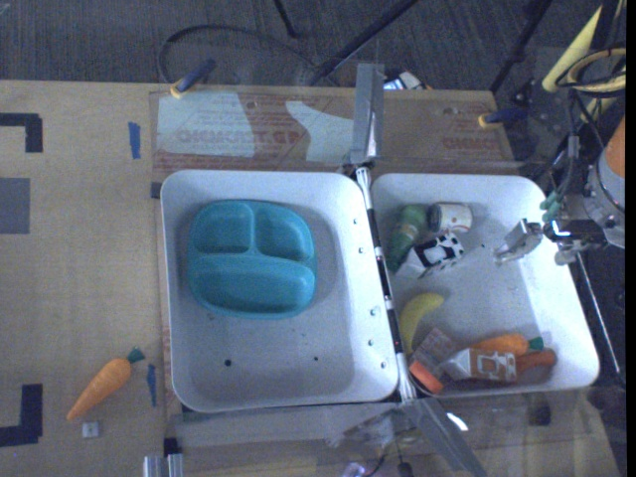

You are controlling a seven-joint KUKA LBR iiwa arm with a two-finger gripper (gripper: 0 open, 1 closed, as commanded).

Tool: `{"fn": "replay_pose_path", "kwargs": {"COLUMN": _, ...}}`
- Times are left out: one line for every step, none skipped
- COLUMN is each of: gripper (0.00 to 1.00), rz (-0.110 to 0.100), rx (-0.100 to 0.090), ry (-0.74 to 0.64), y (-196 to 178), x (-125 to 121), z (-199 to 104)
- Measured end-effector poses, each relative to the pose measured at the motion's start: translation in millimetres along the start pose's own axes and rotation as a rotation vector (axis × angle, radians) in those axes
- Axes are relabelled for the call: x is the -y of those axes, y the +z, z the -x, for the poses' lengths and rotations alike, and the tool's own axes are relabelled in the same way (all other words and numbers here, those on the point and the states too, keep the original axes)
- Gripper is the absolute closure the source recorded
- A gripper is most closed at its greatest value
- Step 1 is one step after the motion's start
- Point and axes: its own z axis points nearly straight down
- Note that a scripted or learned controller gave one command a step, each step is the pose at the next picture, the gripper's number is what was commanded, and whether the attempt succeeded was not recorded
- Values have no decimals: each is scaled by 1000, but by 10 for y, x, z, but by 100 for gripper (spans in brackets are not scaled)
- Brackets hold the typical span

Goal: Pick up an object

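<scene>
1. Over the right edge of the right bin, the gripper hangs from the arm that comes in from the right side of the view; its two fingers are spread apart with nothing between them.
2. One fingertip sits above bare bin floor, apart from every object.
3. Along the far left part of the right bin lie a green bottle, a small white can on its side just beside the bottle, and a black-and-white cow toy just below them.
4. A yellow banana lies against the left wall of the same bin, nearer the camera.
5. Along the near wall of the right bin sits a cluster: a small carton, an orange carrot-like piece touching it, and a reddish piece at the near left corner.
6. The left bin holds a blue divided plate, lying flat in its far half.
7. On the bench, outside the bins and to the left, a toy carrot lies at a slant.
</scene>
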Motion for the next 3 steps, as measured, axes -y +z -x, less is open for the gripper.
{"fn": "replay_pose_path", "kwargs": {"gripper": 0, "rz": -2, "rx": -1, "ry": 291, "y": 1650, "x": -66, "z": 410}}
{"fn": "replay_pose_path", "kwargs": {"gripper": 0, "rz": 1, "rx": 1, "ry": 562, "y": 807, "x": -688, "z": 31}}
{"fn": "replay_pose_path", "kwargs": {"gripper": 0, "rz": -2, "rx": 0, "ry": 380, "y": 514, "x": -340, "z": -365}}
